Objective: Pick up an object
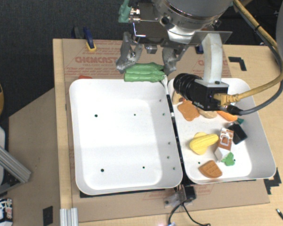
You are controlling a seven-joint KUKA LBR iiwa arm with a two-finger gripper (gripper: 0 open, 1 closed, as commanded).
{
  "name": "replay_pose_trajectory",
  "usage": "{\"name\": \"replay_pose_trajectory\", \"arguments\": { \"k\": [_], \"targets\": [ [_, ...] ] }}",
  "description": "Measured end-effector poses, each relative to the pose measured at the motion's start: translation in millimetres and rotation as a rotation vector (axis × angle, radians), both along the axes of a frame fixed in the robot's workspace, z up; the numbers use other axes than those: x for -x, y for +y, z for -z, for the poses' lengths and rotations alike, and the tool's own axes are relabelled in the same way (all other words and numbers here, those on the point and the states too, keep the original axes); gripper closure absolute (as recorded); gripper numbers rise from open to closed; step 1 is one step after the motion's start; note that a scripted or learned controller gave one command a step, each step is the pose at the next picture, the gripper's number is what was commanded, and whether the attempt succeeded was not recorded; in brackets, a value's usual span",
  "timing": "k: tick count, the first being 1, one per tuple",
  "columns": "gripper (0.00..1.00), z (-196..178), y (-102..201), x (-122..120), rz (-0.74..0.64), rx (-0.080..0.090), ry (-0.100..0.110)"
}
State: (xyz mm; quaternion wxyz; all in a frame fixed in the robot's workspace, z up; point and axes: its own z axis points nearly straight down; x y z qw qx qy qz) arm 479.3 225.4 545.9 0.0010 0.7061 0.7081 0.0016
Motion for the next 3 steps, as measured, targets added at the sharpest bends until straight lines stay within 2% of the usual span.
{"name": "replay_pose_trajectory", "arguments": {
  "k": [3],
  "targets": [
    [1.0, -30.8, 2.4, -0.8, -0.004, -0.003, -0.007]
  ]
}}
